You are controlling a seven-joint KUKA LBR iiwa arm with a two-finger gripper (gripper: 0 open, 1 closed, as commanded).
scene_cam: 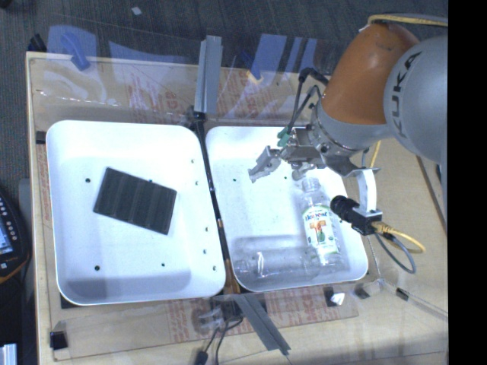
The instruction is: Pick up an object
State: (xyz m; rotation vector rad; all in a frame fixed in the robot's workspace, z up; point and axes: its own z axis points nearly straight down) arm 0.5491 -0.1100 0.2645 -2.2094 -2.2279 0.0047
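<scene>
My pincer [268,164] hangs spread over the right bin [228,196] — two bottles [320,226] inside; left bin [68,204] holds a dark pad [135,200].

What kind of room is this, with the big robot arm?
Probably a robot test lab. A KUKA arm with a gripper reaches over two white bins on a wooden bench, with loose cables and carpet floor around.
</scene>
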